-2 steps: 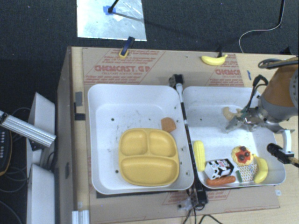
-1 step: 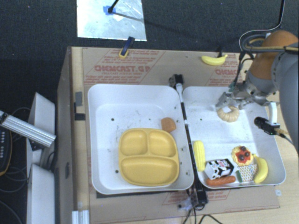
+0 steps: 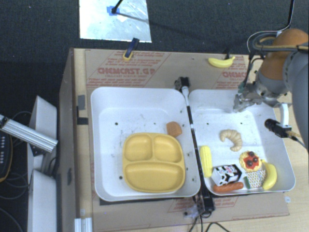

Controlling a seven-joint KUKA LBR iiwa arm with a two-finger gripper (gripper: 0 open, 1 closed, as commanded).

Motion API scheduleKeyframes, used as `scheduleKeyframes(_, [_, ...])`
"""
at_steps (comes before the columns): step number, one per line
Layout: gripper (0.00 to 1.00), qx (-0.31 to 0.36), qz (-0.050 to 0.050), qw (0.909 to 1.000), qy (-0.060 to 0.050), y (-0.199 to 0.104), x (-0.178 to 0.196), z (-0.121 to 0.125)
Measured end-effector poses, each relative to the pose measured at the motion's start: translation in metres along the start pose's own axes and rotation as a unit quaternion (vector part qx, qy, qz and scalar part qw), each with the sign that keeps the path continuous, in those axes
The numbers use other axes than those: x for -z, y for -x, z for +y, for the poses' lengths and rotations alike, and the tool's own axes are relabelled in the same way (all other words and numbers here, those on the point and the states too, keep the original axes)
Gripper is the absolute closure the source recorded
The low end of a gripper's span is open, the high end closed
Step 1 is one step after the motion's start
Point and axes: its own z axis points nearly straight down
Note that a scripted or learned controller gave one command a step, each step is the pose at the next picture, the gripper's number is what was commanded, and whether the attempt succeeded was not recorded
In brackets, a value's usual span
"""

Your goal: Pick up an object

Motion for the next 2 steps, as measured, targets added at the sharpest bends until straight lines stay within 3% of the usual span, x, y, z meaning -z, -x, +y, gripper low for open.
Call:
scheduleKeyframes(1, [0.0, 0.0, 0.0, 1.0, 0.0, 0.0, 0.0, 0.0])
scheduleKeyframes(2, [0.0, -0.004, 0.002, 1.0, -0.003, -0.014, -0.017, -0.059])
